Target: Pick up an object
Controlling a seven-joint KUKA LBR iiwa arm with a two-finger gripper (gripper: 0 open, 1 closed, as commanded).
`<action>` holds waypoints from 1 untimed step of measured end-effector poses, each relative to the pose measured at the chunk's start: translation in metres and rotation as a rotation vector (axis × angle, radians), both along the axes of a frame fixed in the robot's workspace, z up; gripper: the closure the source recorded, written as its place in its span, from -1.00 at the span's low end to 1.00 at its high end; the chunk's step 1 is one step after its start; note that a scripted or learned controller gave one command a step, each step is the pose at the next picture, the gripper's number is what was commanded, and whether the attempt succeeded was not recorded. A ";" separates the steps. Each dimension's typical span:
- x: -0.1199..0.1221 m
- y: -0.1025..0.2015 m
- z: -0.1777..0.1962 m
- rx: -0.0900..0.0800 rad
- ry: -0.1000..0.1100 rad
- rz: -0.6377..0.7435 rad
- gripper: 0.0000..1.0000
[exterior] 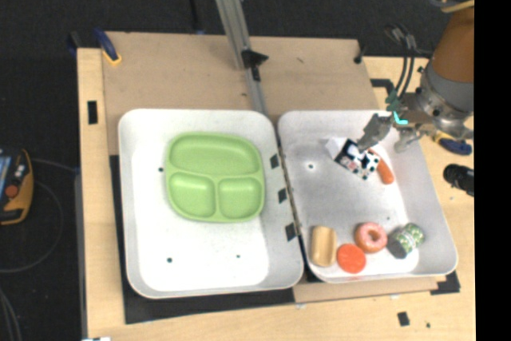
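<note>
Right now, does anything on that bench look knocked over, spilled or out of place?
Nothing stands out. The green divided plate lies flat in the left bin. In the right bin, a pink donut, an orange ball and other small toys lie loose, and the gripper hangs over a black-and-white one.

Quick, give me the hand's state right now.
Hand: low over the right bin, by the black-and-white object; open or closed cannot be told.
</note>
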State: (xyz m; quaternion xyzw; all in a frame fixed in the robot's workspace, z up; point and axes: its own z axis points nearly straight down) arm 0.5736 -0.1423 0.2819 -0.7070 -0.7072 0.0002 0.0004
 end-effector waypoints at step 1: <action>0.000 0.000 0.001 0.000 -0.002 0.000 -1.00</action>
